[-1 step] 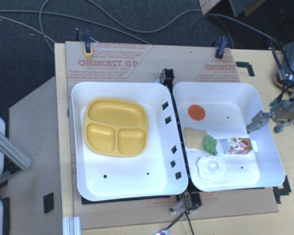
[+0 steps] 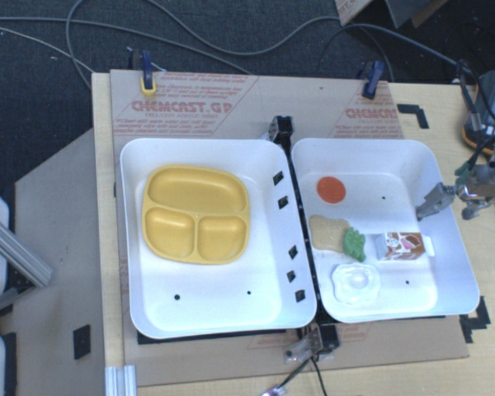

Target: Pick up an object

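The right bin (image 2: 445,291) holds several small objects. An orange-red disc (image 2: 332,190) lies near its back left. A tan slice (image 2: 327,232) lies against a green broccoli-like piece (image 2: 355,243). In front of them sits a white fried-egg piece (image 2: 356,281). A small printed packet (image 2: 403,245) lies to the right. My gripper (image 2: 450,202) hangs over the bin's right rim, above and to the right of the packet, with nothing seen in it.
The left bin (image 2: 264,295) carries a yellow three-part plate (image 2: 195,213). Black clips (image 2: 282,129) sit along the divider between the bins. Blue clamps (image 2: 148,68) hold the board at the back. Cables run across the dark floor behind.
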